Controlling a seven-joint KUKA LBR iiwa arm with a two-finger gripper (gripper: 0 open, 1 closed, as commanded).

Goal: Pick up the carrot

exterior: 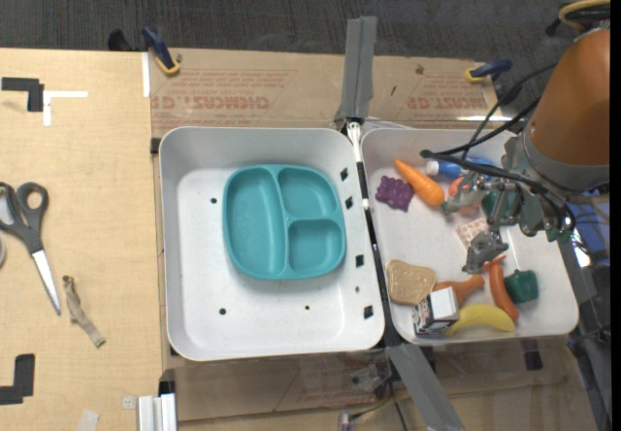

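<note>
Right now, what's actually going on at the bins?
The arm reaches in over the right bin, and its gripper hangs above the toys there. The carrot lies at the bin's far left, beside a purple grape bunch, apart from the gripper. Nearer the gripper are a bread slice, a banana and another orange piece. The left bin holds a teal divided plate.

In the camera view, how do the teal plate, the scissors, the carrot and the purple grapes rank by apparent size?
1. Teal plate, clearly largest.
2. Scissors.
3. Carrot.
4. Purple grapes, slightly smaller than the carrot.
</note>
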